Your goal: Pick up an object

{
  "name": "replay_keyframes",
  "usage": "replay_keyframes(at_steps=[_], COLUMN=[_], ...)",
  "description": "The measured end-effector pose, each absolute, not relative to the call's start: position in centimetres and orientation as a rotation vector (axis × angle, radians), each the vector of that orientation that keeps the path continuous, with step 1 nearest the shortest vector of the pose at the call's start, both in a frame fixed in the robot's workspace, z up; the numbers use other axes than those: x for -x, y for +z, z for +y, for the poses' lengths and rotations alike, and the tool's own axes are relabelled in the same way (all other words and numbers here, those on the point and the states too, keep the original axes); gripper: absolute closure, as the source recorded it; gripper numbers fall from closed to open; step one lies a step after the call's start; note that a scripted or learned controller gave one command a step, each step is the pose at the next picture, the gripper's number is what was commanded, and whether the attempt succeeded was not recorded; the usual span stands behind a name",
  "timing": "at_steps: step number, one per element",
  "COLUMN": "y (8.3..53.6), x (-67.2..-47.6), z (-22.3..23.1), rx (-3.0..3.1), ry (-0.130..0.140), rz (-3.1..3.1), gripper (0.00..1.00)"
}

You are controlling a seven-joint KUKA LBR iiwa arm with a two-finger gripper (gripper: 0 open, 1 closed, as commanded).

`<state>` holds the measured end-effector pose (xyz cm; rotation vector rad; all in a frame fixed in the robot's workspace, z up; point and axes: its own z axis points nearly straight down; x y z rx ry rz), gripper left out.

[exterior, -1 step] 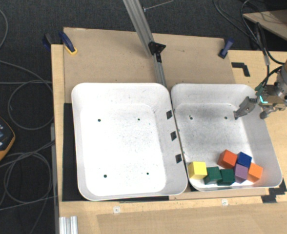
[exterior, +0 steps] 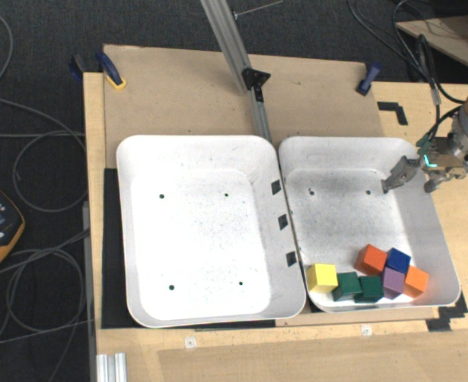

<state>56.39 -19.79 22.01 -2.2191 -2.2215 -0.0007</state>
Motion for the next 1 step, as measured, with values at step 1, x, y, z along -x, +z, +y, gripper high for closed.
replay_keyframes(at_steps=[1], y=[17.33], x=[-56.51], z=[-20.59], rx=[2.219], ry=[0.004], rz=[-2.217], gripper=[0.00])
